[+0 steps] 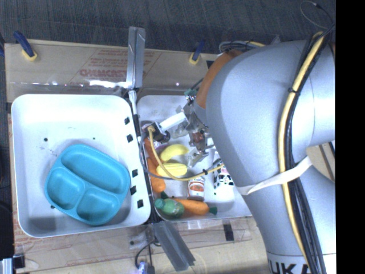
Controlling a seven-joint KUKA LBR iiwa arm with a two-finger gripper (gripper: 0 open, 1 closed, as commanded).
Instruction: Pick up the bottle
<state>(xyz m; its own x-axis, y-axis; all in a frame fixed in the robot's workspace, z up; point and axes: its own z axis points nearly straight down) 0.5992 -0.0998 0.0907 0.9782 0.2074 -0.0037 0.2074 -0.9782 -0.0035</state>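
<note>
Right bin point(165, 103) crowded; jaws low over its middle, state undetermined.
Both bins are shallow, white, smooth plastic on a brown board tabletop point(57, 61). The left bin point(34, 113) holds one glossy blue divided plate point(86, 182), toward 6 o'clock. In the right bin, two rounded yellow fruits point(174, 160) sit at centre, an orange carrot point(192, 206) and a green piece point(171, 208) at 6 o'clock, and a red-and-white can point(195, 188) beside them. The bottle point(224, 182), white with black patches, lies at 5 o'clock, partly under the grey arm point(256, 113). The jaws hang just above the fruits; whether released or clenched cannot be told.
</note>
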